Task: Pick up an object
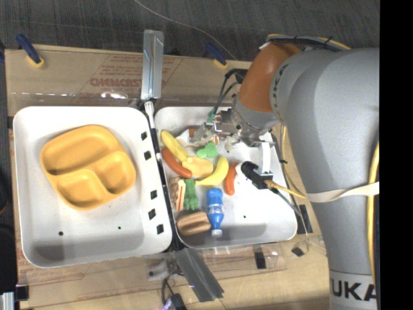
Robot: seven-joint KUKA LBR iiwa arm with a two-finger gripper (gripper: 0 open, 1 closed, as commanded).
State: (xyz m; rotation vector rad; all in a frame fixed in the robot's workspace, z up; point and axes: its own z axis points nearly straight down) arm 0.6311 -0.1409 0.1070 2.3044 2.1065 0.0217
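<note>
Camera view looks down on a heap of toy food in the right bin, where the jaws hang just above a green piece at the heap's top; their spread cannot be told. A good pick needs a descent on one lone item. Bananas, a red sausage and a blue bottle crowd close; the yellow tray sits in the left bin.

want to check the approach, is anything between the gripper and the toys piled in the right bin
Nothing visible stands between them. The gripper is low over the right bin, right beside the green toy and the bananas at the pile's upper edge.
</note>
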